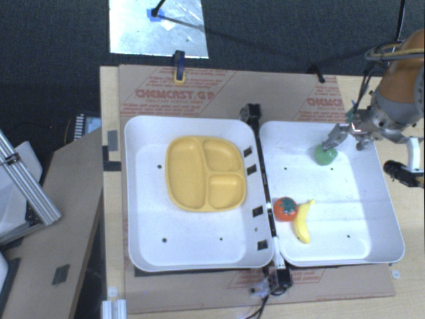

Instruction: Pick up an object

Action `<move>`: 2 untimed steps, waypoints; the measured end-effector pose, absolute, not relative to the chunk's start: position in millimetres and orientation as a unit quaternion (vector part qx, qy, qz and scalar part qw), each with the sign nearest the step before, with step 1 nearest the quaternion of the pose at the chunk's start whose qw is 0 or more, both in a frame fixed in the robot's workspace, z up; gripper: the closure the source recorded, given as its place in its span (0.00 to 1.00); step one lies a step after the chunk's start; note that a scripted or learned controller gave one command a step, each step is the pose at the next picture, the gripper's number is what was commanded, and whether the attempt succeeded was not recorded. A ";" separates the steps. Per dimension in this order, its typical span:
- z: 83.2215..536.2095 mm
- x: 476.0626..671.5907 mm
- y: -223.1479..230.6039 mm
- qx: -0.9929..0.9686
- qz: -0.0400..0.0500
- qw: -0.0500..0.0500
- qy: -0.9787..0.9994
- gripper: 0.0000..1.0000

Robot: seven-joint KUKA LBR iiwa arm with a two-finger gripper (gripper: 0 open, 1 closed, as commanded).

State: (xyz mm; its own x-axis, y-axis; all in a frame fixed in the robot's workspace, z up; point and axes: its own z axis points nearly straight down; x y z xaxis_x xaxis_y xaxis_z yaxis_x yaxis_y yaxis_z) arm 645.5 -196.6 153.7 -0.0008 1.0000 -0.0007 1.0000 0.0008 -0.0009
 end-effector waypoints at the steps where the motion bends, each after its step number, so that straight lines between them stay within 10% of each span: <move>1: 110.9 651.3 -194.1 -0.705 0.000 0.000 -0.709 0.00; 2: 84.1 652.2 -193.5 -0.705 0.000 -0.001 -0.709 0.00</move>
State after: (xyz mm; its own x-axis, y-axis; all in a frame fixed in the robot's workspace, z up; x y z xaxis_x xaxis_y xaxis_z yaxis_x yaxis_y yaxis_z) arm 652.2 -193.5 84.1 -0.0067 1.0000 -0.0008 1.0000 0.0067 0.0010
